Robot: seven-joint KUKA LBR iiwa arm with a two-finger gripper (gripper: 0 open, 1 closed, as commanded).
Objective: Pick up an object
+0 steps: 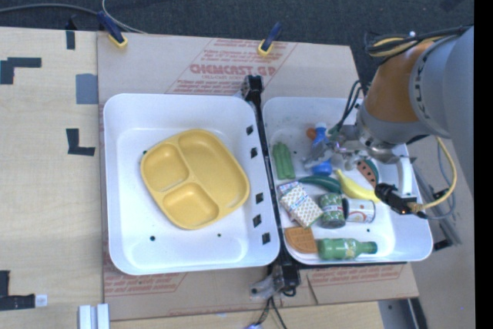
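Note:
My gripper (337, 152) is low inside the right bin (416, 243), over its upper middle part. Around it lie several small items. A blue piece (322, 167) and a dark green pepper (320, 182) sit just below it. An orange and blue item (316, 133) is to its upper left. To its lower right are a yellow banana (354, 186) and a watermelon slice (372, 170). The gripper's body hides whatever is directly under it.
Also in the right bin are a green cucumber (283, 160), a checkered packet (300, 205), a green can (332, 211), a white cup (361, 212), a green bottle (347, 248) and a brown biscuit (300, 240). The left bin (123, 243) holds a yellow divided plate (195, 177).

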